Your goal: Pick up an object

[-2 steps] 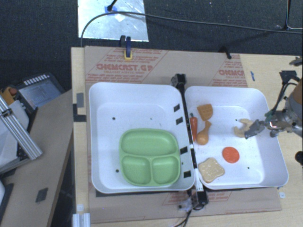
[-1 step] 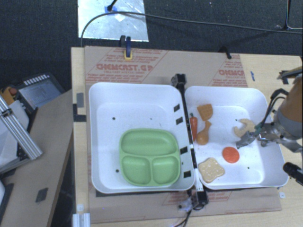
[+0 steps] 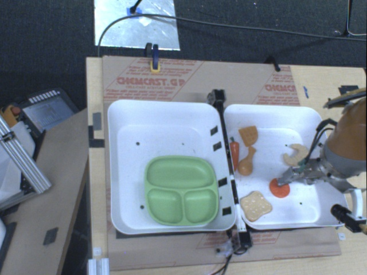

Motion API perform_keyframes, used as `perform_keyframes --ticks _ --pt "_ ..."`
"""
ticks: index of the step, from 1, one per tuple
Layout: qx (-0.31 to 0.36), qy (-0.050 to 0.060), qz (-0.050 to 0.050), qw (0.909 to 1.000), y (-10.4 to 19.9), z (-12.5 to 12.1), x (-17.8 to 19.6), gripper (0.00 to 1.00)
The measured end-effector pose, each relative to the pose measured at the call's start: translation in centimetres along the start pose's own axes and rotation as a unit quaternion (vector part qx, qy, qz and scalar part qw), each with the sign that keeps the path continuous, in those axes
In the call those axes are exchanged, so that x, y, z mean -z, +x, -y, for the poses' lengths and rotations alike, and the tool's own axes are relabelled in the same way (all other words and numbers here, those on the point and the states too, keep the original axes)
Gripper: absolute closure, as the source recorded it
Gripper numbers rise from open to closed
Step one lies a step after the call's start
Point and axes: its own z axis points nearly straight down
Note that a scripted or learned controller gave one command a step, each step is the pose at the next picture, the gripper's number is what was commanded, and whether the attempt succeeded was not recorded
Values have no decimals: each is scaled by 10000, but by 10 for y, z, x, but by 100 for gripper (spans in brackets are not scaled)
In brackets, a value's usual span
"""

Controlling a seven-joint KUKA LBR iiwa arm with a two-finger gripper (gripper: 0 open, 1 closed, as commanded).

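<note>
Green divided plate (image 3: pixel 181 189), white bins (image 3: pixel 126 153), red disc (image 3: pixel 280 189).

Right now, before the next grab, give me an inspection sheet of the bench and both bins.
Surface: cardboard sheet under two white bins; left bin, right bin.
Job's things: in the right bin, red disc, cracker, drumstick, toast, tan curved piece, carrot by the left wall.
Clutter: green divided plate in the left bin.
Gripper: gripper low over the red disc; finger state unclear, nothing seen held.
Cables: black cable across the floor behind the bench; wires at the front edge.
Surroundings: foil sheet on dark floor, yellow clamp, grey device at left.
</note>
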Motion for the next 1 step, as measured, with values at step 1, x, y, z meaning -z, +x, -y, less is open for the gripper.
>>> perform_keyframes --ticks 1 --pt "3 -30 17 10000 -1 -1 13 100"
